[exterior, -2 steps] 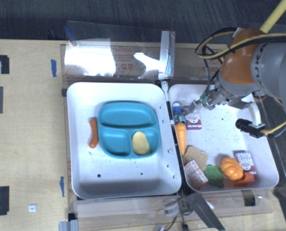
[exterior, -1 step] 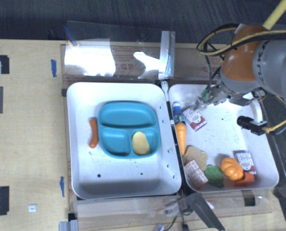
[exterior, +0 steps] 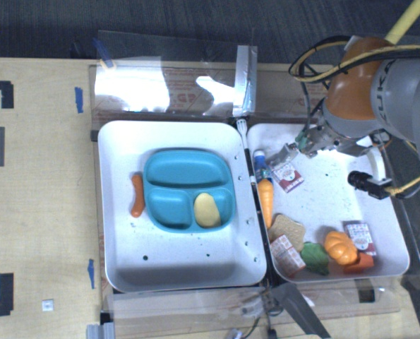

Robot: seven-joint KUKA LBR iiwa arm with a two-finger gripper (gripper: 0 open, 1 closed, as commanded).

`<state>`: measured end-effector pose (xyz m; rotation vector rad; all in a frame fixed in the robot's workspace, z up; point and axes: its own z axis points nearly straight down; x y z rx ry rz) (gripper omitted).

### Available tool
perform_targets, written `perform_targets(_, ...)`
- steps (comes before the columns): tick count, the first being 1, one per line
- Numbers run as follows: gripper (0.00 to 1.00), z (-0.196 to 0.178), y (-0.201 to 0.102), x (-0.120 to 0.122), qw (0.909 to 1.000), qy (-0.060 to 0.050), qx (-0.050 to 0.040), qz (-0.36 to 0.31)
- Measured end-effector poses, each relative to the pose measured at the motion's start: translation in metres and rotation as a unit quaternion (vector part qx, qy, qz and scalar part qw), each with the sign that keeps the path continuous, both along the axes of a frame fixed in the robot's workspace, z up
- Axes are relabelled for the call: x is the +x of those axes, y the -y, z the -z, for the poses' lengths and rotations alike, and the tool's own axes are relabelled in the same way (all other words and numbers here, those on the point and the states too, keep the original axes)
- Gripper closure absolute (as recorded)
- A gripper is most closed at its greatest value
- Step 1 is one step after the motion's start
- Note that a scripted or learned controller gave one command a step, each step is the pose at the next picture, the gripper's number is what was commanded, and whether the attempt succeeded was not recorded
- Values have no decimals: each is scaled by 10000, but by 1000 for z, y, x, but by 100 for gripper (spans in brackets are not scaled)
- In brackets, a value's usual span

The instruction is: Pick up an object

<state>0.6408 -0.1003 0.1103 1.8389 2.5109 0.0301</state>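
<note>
Hand (exterior: 292,155) low over right bin (exterior: 397,249), grip unclear, above small packet (exterior: 289,180); yellow food (exterior: 207,210) in blue tray (exterior: 185,179), left bin (exterior: 118,260).

The arm (exterior: 400,94) in the upper right of the frame was a thick grey cylinder with a rounded orange band (exterior: 358,83) above the wrist. Yellow and black cables (exterior: 315,66) looped out from the orange section toward the upper left. Below it sat a small metallic wrist piece, and a black fitting (exterior: 365,182) stuck out at the right.
</note>
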Motion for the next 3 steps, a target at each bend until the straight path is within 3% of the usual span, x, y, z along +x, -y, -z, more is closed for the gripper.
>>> perform_targets(1, 100, -12, 1, 1, 10000, 31, -3, 8)
perform_targets(2, 0, -11, 1, 1, 10000, 23, -2, 8)
perform_targets(3, 0, 23, 8, -18, 9970, -152, -17, -762)
